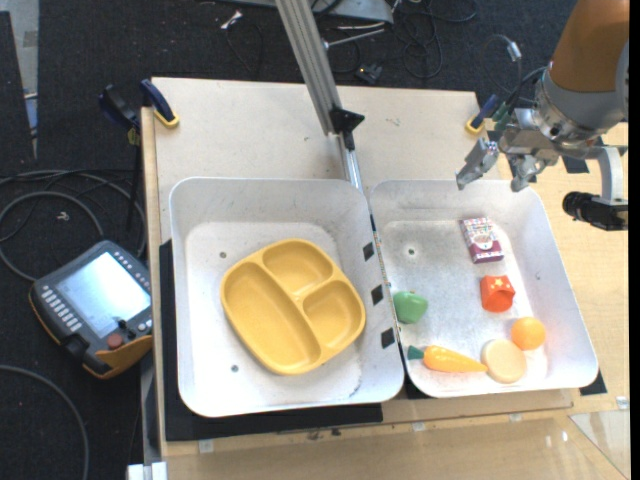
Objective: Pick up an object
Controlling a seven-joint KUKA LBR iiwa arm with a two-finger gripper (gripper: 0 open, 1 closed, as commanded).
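- Dark carpet strewn with cables surrounds a pale bench [250,128], and a teach pendant [92,308] lies on the floor to the bench's left.
- On the bench two shallow white bins sit side by side. The left bin [200,218] carries a yellow divided plate [292,304] with three compartments, all bare; it looks like a drop-off spot, which would explain why every loose item sits in the other bin.
- The right bin [420,238] holds the candidates for picking: a small purple-and-white box [481,239] towards the far side, a red block [497,292] just nearer than it, an orange ball [528,333] and a cream round piece [504,361] close together at the near right, a toy carrot [452,360] lying flat along the near wall, and a green piece [409,307] near the divider.
- The items lie mostly apart from one another, which should leave room for fingers to come down on either side of one.
- The gripper [497,171] hangs above the far edge of the right bin, reaching in from the right. Its two fingers are spread apart, with nothing between them, so it is released and carrying nothing.
- My judgement: the pick has not yet begun. The purple-and-white box is the closest item to the gripper, lying just nearer the camera than the fingertips, flat, with its printed face up. It looks light and rigid, so a squeeze across its short sides should suit it.
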